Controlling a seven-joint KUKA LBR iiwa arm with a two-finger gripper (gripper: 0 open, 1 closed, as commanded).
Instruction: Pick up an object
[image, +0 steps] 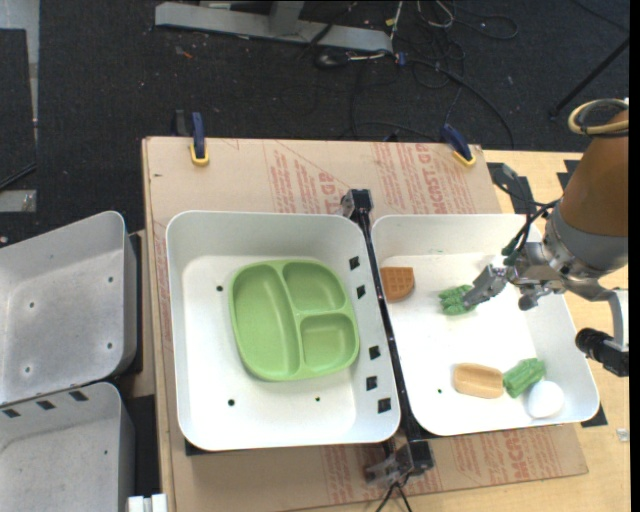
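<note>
My gripper (507, 290) hangs over the right bin (430, 240), toward its far right side, and is open. One finger tip (487, 286) lies right beside a small green leafy object (456, 299); nothing sits between the fingers. A brown bread-like piece (397, 282) rests by the bin's left wall. Near the front lie a tan oblong object (477, 380), a second green piece (523, 376) and a white egg-shaped object (545, 399).
The left bin (200, 300) holds a green divided plate (295, 320). A black divider (378, 320) separates the two bins. The arm's grey and orange body (598, 200) looms over the right bin's far right corner. Spare white trays (60, 300) lie left of the bench.
</note>
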